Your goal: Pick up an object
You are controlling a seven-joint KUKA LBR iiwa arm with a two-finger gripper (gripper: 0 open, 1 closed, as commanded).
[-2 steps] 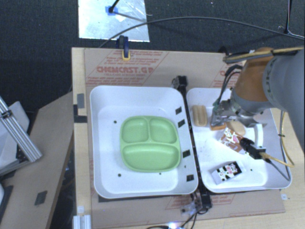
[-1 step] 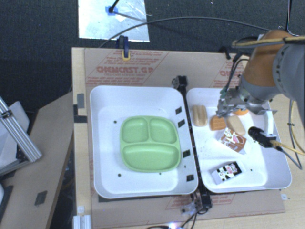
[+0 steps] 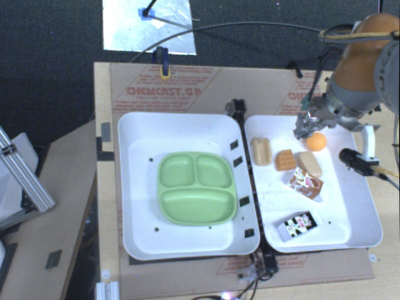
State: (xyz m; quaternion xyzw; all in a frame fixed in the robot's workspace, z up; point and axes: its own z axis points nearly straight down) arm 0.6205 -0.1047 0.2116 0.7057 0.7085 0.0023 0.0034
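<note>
Orange round ball (image 3: 317, 142) beside metal gripper (image 3: 304, 130); claw state unclear; smooth white bin (image 3: 356, 230).

bench (image 3: 106, 186) | bears left bin (image 3: 134, 186), right bin (image 3: 356, 211) (side by side, touching) | on lettered board (image 3: 187, 86)

Two bins sit side by side on the tabletop (image 3: 75, 167). The divided plate (image 3: 197, 187) lies in the middle of the left bin (image 3: 134, 136). To the plate's right, in the right bin (image 3: 362, 230), a bread roll (image 3: 260, 150) lies nearest, then a waffle piece (image 3: 285, 160), a wedge (image 3: 309, 164) and a ball (image 3: 316, 142) farther right. A carton (image 3: 305, 183) lies before the wedge, a small box (image 3: 297, 225) before that. The gripper (image 3: 304, 128) hangs just behind the ball's left.
</note>
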